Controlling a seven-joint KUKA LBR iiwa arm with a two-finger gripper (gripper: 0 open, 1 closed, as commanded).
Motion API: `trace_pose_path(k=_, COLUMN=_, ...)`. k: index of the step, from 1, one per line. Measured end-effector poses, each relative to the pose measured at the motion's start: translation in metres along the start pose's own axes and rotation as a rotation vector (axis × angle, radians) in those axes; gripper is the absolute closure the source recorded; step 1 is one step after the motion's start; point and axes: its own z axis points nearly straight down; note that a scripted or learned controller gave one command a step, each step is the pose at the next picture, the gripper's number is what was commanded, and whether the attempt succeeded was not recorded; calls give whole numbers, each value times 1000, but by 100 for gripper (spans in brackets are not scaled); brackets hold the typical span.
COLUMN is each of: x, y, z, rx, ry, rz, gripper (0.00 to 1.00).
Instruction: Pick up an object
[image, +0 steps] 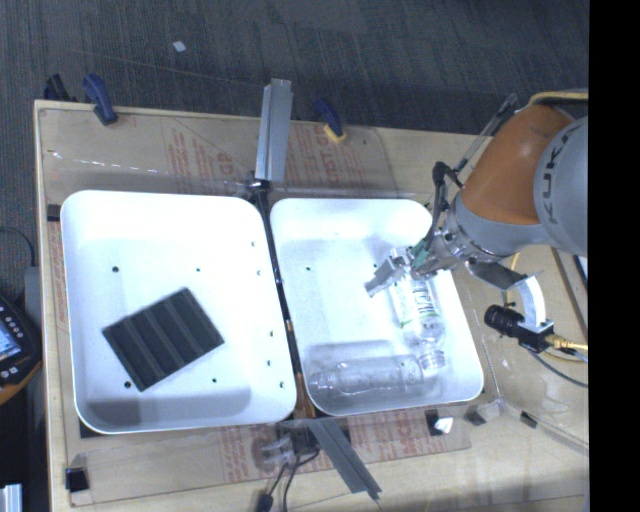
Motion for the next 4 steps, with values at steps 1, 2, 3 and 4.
trace_pose_path(k=1, x=-24, y=49, z=55, rx=4, ry=2, rz=13, gripper=0)
trace_pose_path(k=2, x=-12, y=5, z=83, rx=5, ry=4, rz=186, gripper=0)
trace_pose_path(k=3, x=-9, y=-18, z=-4, rx=1, ry=2, rz=182, gripper=0)
trace_pose_path(k=4, x=-22, y=37, z=17, rx=4, ry=2, rz=126, gripper=0)
